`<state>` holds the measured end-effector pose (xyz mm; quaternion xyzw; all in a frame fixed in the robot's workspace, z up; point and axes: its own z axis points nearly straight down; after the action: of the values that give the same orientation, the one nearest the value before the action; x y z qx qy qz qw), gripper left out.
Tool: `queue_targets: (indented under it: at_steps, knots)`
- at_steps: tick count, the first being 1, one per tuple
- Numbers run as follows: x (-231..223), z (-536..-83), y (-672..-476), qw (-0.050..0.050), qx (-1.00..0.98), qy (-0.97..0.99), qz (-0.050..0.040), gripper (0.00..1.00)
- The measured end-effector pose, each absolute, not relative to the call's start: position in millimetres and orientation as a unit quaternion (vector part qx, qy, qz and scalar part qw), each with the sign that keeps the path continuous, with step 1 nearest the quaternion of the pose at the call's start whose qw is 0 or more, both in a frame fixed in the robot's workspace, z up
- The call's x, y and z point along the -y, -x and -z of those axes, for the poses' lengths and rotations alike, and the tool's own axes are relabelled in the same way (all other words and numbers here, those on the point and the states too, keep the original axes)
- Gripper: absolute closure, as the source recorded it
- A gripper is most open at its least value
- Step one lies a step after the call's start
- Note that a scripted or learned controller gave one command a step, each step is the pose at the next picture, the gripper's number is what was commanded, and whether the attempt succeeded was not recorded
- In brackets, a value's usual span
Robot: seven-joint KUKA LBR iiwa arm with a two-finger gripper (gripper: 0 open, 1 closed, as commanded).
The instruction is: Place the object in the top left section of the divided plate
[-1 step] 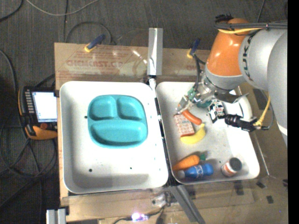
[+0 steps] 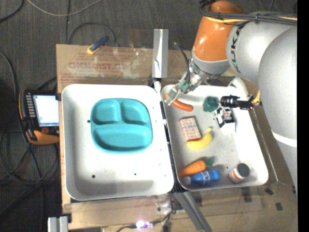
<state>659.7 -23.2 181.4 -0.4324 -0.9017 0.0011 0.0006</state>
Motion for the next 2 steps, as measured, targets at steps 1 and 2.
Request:
queue_targets:
  at_steps: [1,2]
  knots:
    - [-16,-181,-667.8,0.000,0.934,0.358,-0.0016,1.00]
    - [-109,-197,-653.9,0.001,0.930,0.368,-0.0001,1.00]
